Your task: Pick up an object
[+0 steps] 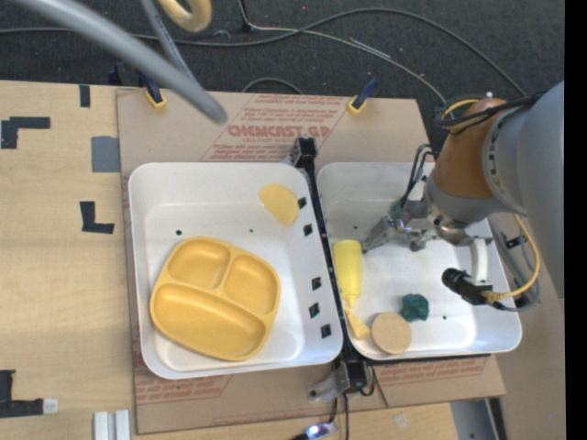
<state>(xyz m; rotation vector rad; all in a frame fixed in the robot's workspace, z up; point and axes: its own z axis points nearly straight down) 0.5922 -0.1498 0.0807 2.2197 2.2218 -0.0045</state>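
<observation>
My gripper [389, 230] hangs over the middle of the right bin [495, 342], reaching in from the right below the orange band. Nothing shows in it. A long yellow object [348, 269] lies along the bin's left wall, just left of and below the gripper. Near the front wall sit a tan round disc [392, 332] and a small dark green object [415, 307], both apart from the gripper.
The left bin [147, 191] holds a yellow divided plate [215, 297] and a small yellow piece [280, 203] near the divider. A black connector and cables [465, 285] hang from the arm over the right bin's right side. Grey tubes cross the top left.
</observation>
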